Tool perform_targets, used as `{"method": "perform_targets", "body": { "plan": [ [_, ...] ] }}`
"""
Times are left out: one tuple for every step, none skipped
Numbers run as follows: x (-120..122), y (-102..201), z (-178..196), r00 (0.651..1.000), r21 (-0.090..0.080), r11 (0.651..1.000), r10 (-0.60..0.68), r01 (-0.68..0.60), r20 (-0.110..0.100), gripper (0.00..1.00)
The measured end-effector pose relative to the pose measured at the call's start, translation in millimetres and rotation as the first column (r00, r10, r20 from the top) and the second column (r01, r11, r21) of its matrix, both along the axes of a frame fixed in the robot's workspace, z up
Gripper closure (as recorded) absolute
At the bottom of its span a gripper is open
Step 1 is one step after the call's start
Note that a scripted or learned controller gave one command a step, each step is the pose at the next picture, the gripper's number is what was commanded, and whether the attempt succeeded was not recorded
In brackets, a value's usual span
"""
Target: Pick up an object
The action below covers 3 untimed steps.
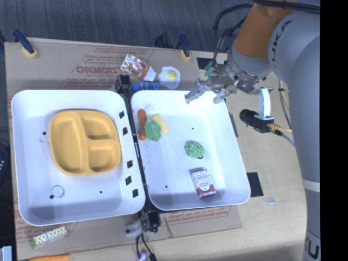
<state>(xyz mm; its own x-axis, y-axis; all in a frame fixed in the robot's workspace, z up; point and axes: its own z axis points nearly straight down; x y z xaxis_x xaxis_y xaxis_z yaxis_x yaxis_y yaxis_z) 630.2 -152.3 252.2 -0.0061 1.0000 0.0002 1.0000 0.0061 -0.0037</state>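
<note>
arm: grey, orange band, reaches in from upper right of frame
gripper: over top edge of right bin, fingers spread, nothing between them
right bin contents: orange carrot touching green leaf and yellow wedge at upper left; green ball mid; red carton lower right
left bin: yellow divided tray
outside bins: small packet and white-yellow egg toy above, near top centre
</note>
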Motion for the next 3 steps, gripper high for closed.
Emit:
{"method": "perform_targets", "body": {
  "plan": [
    [22.0, 29.0, -140.5, 0.937, 0.002, 0.937, 0.350, -0.350, 0.000, 0.00],
    [26.1, 46.9, -160.4, 0.999, 0.001, 0.999, -0.033, 0.033, -0.001, 0.00],
    [4.7, 54.7, -160.9, 0.980, 0.000, 0.980, -0.199, 0.199, -0.003, 0.00]
  ]
}}
